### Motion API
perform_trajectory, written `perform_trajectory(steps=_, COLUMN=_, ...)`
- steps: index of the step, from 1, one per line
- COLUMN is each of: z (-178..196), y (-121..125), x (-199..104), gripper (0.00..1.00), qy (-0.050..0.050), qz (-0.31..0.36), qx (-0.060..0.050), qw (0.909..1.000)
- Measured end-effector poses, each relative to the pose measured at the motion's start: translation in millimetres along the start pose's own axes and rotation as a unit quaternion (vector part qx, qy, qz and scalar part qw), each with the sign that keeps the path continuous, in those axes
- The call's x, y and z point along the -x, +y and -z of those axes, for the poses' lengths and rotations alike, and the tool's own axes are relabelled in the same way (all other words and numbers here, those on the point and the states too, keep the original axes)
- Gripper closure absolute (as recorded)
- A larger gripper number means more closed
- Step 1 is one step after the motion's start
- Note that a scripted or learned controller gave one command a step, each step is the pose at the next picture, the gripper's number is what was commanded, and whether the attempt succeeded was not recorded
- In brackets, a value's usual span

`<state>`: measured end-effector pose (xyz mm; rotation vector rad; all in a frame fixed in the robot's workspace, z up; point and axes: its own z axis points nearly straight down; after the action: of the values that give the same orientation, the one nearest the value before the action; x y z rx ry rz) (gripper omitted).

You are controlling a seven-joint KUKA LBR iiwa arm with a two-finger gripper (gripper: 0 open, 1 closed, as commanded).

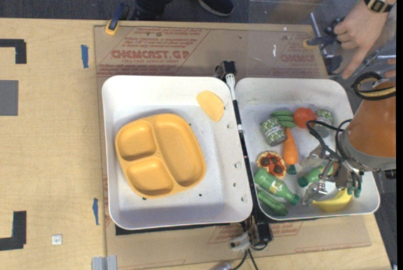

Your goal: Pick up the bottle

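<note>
Bins first: two shallow white ones side by side, so I'll place everything relative to the black divider rail [236,136] between them.

The left bin [113,136] holds a yellow divided plate [160,153], smooth plastic with three compartments and rounded corners, sitting a bit askew well to the left of the rail. Just left of the rail's upper end there's a small pale yellow piece [211,104], flat and oval, maybe a toy chip.

The right bin [252,89] is the crowded one, all glossy toy food. Close to the rail's lower stretch lies the bottle [275,186]: green plastic body with a yellow-green label area, on its side, angled down and away from the rail. Right below it, touching or nearly so, is a dark green pod-like veggie [272,201]. Just above the bottle there's a small round pizza-looking piece [272,162] with red and dark toppings. Further up is a green patterned can [273,131], an orange carrot [289,150] standing roughly vertical in the view, a red tomato [304,116], and a green bit beside it near the bin's far wall. A yellow banana [334,201] curves along the lower corner farthest from the rail.

The gripper [324,182] sits low in the right bin, past the bottle on the side away from the rail, just above the banana, wrapped in black cables. I can't tell its finger state, too cluttered. The orange band [378,130] of the arm bulges over the bin's far side.
</note>
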<state>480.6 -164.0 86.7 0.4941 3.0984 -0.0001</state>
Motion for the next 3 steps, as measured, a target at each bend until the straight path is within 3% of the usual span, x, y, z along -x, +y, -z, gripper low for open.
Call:
perform_trajectory(steps=1, z=89, y=-40, x=13, gripper=0.0, qy=0.0, qz=-0.116, qx=0.0, qw=0.9933)
perform_trajectory(steps=2, z=97, y=-57, x=19, gripper=0.0, qy=-0.001, qz=0.152, qx=0.0, qw=0.9884)
perform_trajectory(steps=3, z=109, y=-56, x=19, gripper=0.0, qy=-0.001, qz=0.377, qx=0.0, qw=0.9263)
